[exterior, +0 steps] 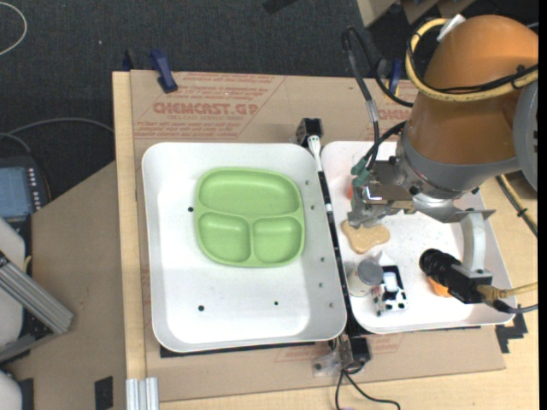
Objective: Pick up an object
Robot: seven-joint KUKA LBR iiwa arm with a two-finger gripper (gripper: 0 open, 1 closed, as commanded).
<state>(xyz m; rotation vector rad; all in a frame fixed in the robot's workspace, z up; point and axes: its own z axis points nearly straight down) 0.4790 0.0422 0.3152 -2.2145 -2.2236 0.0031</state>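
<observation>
The light is bright and even, coming from above. The left white bin [171, 254] shines almost overexposed, and soft shadows fall along its inner walls. The orange band [474, 54] carries a mild glare (near its top). The dark floor [60, 32] stays dim. Focus is slightly soft everywhere.
</observation>
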